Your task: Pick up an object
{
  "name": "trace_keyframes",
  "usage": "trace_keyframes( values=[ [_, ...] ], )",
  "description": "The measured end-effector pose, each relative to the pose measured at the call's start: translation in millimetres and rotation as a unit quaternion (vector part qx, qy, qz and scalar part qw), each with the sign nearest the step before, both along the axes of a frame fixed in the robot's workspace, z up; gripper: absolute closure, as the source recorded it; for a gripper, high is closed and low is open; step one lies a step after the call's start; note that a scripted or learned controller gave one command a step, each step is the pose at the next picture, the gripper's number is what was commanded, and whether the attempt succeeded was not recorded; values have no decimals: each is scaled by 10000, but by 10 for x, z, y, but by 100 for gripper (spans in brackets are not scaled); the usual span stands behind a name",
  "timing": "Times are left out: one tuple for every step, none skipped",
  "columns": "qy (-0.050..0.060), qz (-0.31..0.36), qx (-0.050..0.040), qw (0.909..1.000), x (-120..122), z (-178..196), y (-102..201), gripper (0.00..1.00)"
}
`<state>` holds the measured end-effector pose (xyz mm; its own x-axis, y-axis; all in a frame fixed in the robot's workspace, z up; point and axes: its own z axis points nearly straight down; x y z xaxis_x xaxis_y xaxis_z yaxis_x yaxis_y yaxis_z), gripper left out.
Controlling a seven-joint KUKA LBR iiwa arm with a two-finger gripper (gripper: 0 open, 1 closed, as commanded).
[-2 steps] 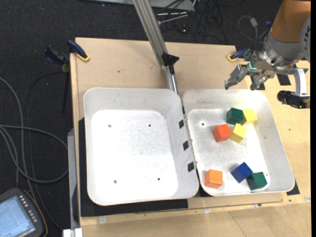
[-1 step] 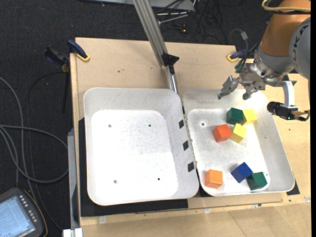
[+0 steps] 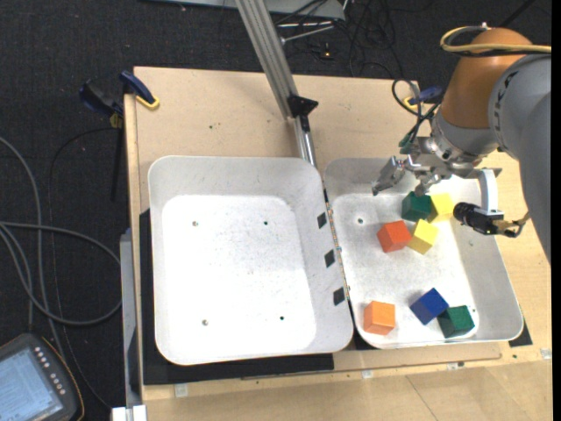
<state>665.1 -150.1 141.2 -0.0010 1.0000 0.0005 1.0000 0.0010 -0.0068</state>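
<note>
- Right bin point(image 3: 491, 274) holds seven blocks: two orange, two green, possibly three yellow (one partly hidden), one blue.
- Gripper point(image 3: 405, 178) hovers above them, fingers spread, holding nothing.

We see 2 white bins point(image 3: 175, 182), speckled grey. Blocks in right one: dk green point(image 3: 418, 207), 2 yellow point(image 3: 441, 203) point(image 3: 424, 234), red-orange point(image 3: 394, 235), orange point(image 3: 379, 316), blue point(image 3: 429, 305), 2nd green point(image 3: 457, 321). Arm point(image 3: 517, 77) grey w/ orange band. Bench point(image 3: 219, 112) tan; floor point(image 3: 61, 42) black.
</note>
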Motion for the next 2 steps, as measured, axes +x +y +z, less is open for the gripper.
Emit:
trace_keyframes(
  values=[
    [-140, 1, -37, 9999, 60, -180, -18, 0],
    [-138, 2, -42, 9999, 59, -101, -18, 100]
  ],
)
